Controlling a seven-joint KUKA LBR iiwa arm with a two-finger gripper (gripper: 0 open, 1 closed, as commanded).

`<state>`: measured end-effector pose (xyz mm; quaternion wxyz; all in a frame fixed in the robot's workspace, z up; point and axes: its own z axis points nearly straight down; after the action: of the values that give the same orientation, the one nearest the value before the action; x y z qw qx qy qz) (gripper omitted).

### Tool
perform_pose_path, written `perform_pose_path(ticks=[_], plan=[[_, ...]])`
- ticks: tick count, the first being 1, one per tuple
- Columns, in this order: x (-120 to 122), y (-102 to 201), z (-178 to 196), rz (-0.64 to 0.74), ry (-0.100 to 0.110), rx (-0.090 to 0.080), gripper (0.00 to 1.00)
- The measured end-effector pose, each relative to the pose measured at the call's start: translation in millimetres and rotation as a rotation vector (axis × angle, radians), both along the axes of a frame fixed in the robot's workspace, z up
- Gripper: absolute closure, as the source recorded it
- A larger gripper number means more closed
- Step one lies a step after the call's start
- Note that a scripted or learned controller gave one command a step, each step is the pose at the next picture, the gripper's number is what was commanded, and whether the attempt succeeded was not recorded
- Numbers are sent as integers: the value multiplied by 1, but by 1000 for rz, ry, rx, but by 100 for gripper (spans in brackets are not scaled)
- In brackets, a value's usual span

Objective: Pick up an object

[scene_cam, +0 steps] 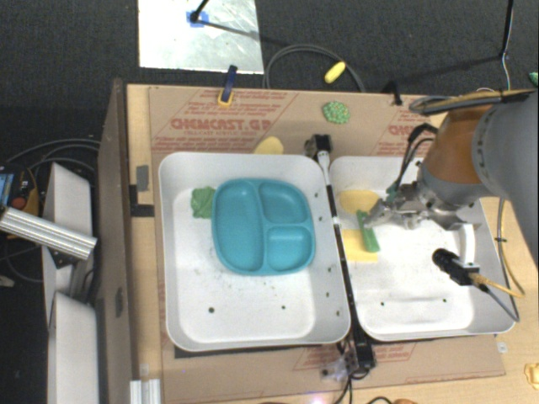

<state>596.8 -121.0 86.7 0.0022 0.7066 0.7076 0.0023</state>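
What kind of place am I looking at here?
Probably a robot test lab. A grey robot arm reaches over two white bins on a cardboard-covered bench, with loose cables on the floor.

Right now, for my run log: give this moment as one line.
arm: over right bin | gripper: by green stick, yellow pieces | left bin: blue plate | pick: unconfirmed

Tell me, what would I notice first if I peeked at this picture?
Probably the big turquoise plastic divided plate, lying in the left white bin. Next, the grey robot arm with its orange band, reaching from the right into the right white bin, its gripper near a green stick-shaped piece.
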Motion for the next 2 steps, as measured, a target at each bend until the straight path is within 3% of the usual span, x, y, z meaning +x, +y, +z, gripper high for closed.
perform_pose_path(ticks=[1,2], plan=[[76,7,0,6,-4,-2,0],[37,31,-2,1,8,1,0]])
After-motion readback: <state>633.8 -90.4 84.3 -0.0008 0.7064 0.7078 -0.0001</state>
